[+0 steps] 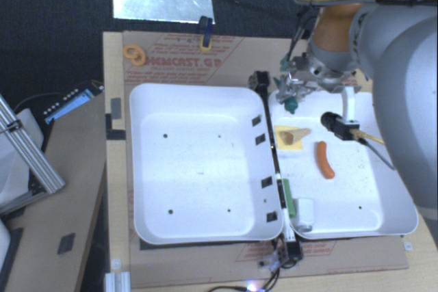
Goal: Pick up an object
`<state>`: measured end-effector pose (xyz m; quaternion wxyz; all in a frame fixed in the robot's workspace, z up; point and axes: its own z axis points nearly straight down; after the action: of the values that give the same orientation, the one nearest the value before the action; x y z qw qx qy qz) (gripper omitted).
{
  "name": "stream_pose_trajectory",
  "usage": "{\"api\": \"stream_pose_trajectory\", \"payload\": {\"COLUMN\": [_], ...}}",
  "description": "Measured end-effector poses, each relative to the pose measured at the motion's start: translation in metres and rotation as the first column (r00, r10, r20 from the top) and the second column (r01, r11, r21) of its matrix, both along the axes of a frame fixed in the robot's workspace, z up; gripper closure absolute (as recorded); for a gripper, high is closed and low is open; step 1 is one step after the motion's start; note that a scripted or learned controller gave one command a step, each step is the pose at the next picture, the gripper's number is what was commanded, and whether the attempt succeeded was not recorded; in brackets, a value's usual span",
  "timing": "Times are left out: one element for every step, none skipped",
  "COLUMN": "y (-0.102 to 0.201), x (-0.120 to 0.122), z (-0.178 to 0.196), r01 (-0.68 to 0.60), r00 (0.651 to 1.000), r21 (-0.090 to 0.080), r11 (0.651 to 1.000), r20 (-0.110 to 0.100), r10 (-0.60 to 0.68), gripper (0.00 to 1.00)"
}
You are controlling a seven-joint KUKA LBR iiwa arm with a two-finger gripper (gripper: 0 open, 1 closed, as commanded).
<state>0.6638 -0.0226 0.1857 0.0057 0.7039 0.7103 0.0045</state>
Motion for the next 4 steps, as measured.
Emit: {"api": "stream_pose_trajectory", "payload": {"y": [-0.077,-0.016,-0.015,-0.052], "x": [0.005,-0.04,-0.084,-0.077], "z": [0.022,0.01,0.008,-0.002], "r01": [0.013,0.001,0.008,0.011], "r00": [1.0,1.0,1.0,1.0], "r21": [-0.002,0.004,0.002,0.0], "r11": [1.0,1.0,1.0,1.0], "r20": [-0.009,-0.017,-0.017,-0.013], "r10": [-0.013,-0.001,-0.008,-0.011], "gripper": [1.0,1.0,1.0,1.0]}}
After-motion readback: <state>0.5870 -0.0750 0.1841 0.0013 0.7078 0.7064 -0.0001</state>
